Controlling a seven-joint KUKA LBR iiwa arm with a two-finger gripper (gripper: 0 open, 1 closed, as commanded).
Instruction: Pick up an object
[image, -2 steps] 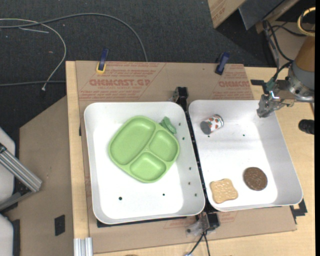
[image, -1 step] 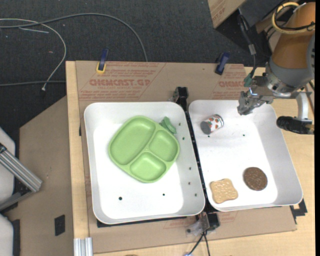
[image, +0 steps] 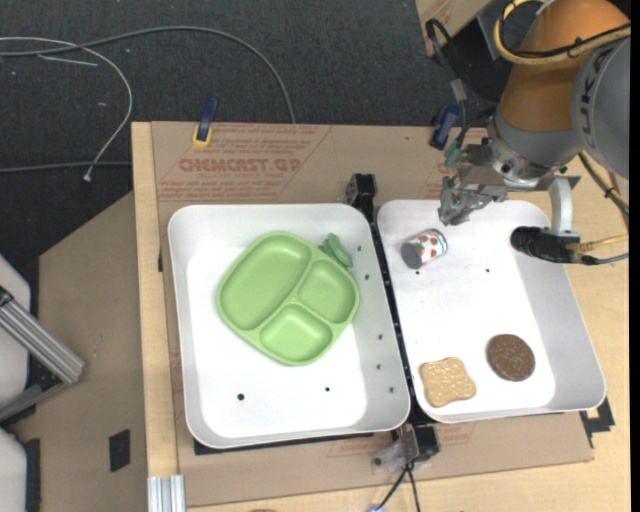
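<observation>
A small cup with red and green spots (image: 425, 248) lies on its side near the back left of the right bin (image: 560, 300). My gripper (image: 455, 207) hangs just above and to the right of that cup, over the bin's back edge, with nothing visibly between its fingers. At the bin's front sit a tan square cracker (image: 446, 380) and a round brown cookie (image: 511, 357). A green divided plate (image: 288, 297) rests in the left bin (image: 200, 380), with a small green piece (image: 338, 250) at its back right rim.
A black clamp (image: 361, 187) sits at the back where the bins meet. A black cylindrical part with a cable (image: 545, 243) overhangs the right bin's right side. Cardboard (image: 240, 160) lies under the bins.
</observation>
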